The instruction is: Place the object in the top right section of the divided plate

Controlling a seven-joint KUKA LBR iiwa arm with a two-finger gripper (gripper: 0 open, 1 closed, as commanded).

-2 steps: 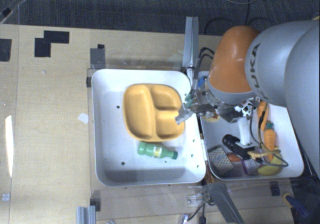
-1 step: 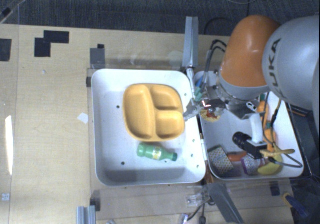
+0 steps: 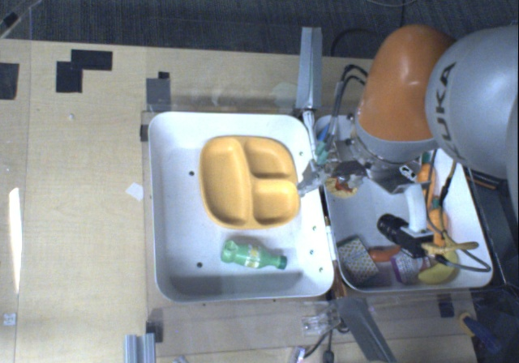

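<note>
The gripper [image 3: 323, 177] is hanging over the ridge between the two bins; its grip cannot be told. Left of it, the yellow divided plate [image 3: 247, 181] is lying unobstructed, a green bottle [image 3: 253, 255] lying below-left.

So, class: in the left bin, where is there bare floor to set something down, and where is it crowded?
Bare floor lies along the left bin's left wall beside the yellow divided plate, and left of the green bottle. The right bin is crowded with objects, under the arm.
</note>
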